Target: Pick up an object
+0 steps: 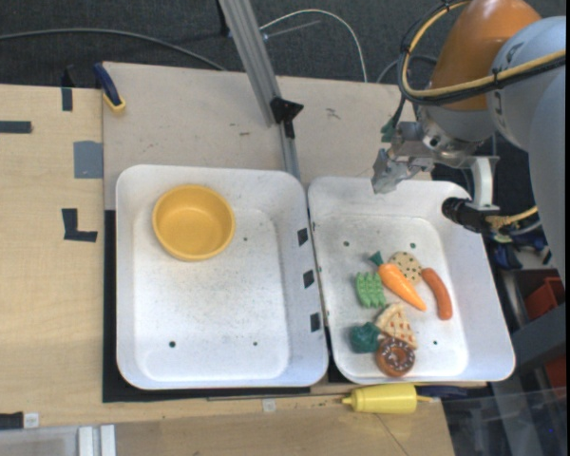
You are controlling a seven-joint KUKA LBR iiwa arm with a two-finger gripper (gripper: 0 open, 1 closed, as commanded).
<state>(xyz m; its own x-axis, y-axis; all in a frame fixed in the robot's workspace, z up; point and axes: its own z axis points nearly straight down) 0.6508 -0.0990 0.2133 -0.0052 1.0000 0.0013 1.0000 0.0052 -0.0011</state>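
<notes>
Over the far rim of the right bin (475,364), the gripper (389,177) is hanging, near that bin's far left corner, with the grey arm (541,74) and its orange band (484,27) reaching in from the right. How the end effector is standing, wide or narrow, I cannot tell, because it is small and dark from this angle; nothing is showing between its tips.

The things to pick are lying together in the near half of the right bin, well apart from the gripper. An orange carrot (402,286) is lying at a slant in the middle, touching a green leafy piece (368,290) on its left and a speckled cookie (408,265) behind it. A red sausage (438,293) is lying just beside the carrot on the right. Nearer to the camera, a tan wedge (395,323) is resting against a dark green piece (364,337) and a brown donut (395,357). These are crowding each other closely.

A yellow bowl (193,220) is sitting in the far left part of the left bin (133,350). A yellow bottle (385,400) is lying on the bench just in front of the right bin. A grey metal pole (252,50) is rising at a slant behind the gap between the bins, with a black clamp (285,112) on it. Black and yellow cables (427,65) are looping around the wrist.
</notes>
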